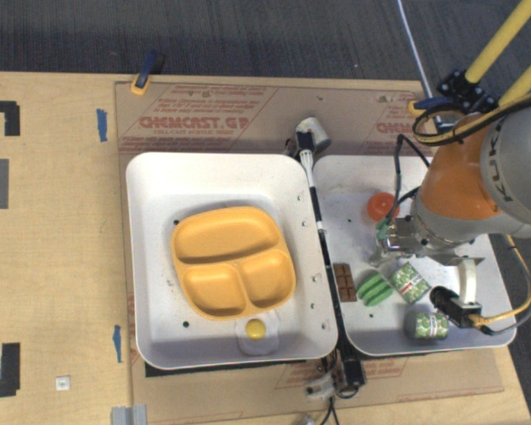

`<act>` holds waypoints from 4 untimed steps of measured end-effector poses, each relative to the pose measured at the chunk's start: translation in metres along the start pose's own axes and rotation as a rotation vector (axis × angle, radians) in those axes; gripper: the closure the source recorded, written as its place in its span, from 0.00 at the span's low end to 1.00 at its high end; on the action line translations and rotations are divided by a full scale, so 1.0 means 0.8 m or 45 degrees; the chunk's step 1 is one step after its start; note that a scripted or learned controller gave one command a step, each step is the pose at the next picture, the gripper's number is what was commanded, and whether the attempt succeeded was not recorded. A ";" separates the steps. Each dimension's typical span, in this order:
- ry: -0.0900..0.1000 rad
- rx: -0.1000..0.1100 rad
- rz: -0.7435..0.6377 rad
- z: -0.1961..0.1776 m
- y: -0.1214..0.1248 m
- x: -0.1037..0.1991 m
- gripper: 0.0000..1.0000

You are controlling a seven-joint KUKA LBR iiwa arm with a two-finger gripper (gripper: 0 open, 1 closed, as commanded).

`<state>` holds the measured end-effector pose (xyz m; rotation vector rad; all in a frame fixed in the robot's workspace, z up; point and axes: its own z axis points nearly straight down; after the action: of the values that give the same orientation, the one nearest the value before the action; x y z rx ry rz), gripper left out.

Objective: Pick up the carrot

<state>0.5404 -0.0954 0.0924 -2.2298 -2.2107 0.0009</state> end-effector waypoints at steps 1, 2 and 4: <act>-0.001 -0.005 0.004 -0.013 0.001 -0.001 1.00; 0.000 -0.002 0.655 -0.115 -0.012 0.071 1.00; 0.000 -0.002 1.087 -0.141 -0.077 0.084 1.00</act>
<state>0.4797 -0.0275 0.2051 -2.9463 -1.0902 -0.0001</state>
